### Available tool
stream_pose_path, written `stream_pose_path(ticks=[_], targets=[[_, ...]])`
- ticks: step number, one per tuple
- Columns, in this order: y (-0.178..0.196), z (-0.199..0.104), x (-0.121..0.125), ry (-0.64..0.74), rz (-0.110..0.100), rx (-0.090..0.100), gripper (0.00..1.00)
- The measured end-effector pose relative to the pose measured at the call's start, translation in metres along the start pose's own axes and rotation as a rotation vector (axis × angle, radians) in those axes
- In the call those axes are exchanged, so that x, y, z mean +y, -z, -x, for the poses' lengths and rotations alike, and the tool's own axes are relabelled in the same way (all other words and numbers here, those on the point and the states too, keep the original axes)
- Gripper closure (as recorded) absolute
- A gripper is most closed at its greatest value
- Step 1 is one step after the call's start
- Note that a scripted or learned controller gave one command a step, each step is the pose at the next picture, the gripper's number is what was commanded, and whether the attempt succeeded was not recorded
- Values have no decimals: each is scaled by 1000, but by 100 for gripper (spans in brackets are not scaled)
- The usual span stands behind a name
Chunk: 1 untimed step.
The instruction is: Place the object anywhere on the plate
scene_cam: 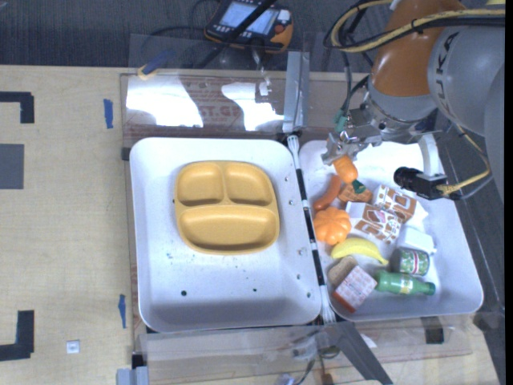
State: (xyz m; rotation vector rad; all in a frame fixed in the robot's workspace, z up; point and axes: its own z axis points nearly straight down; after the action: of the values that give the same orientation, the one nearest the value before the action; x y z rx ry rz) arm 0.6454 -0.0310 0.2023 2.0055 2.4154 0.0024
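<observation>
A yellow three-compartment plate [227,207] lies in the left white bin [152,279] with nothing on it. My gripper [345,145] hangs over the back left corner of the right bin [461,271], close to the divider between the bins. A small orange toy piece [346,169] sits directly under the gripper's tip, touching or nearly touching it. I cannot tell whether the piece is gripped. An orange carrot [329,192] lies just below that, leaning toward the divider.
The right bin also holds an orange pumpkin [332,224], a banana [359,250], a red and white carton [389,211], a green can [413,261], a green bottle [405,285] and a brown and red packet [353,283]. A clear panel [208,103] stands behind the left bin.
</observation>
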Motion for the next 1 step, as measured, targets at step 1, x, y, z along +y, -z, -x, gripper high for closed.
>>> stream_pose_path(ticks=[1], targets=[[-18,-51,-12,-100,-7,2,100]])
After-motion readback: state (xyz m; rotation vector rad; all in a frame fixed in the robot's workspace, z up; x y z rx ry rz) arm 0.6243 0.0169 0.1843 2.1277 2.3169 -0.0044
